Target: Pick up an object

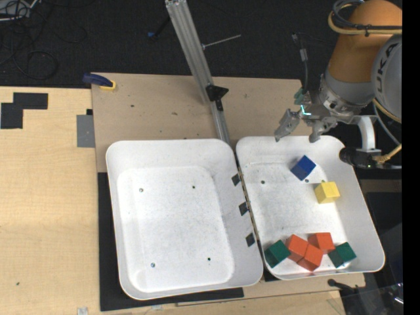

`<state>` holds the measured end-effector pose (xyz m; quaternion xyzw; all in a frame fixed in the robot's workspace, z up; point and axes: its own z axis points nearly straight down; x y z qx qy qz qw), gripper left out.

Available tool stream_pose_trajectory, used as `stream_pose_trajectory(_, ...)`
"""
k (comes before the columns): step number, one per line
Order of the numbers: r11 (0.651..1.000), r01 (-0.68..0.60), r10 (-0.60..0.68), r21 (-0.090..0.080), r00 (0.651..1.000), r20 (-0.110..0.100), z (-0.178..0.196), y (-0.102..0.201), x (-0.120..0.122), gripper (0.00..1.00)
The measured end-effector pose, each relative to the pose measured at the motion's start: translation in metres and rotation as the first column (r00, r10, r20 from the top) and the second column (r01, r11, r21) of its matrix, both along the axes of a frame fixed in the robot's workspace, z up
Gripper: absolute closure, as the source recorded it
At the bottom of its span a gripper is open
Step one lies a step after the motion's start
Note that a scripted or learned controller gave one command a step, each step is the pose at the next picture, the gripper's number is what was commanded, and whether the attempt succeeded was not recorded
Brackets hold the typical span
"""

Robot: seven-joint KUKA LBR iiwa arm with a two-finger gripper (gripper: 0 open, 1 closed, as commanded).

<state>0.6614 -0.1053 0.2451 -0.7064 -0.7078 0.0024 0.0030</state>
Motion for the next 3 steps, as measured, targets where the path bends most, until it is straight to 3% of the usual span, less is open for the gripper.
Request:
stream_pose_trajectory(1,1.0,-0.002,0.002,-0.001,1.0,0.004,0.002,0.0,0.001,0.0)
stream_pose_trajectory(3,1.0,-0.004,0.004,0.0,1.0,-0.001,-0.125,0.011,-0.001,0.0)
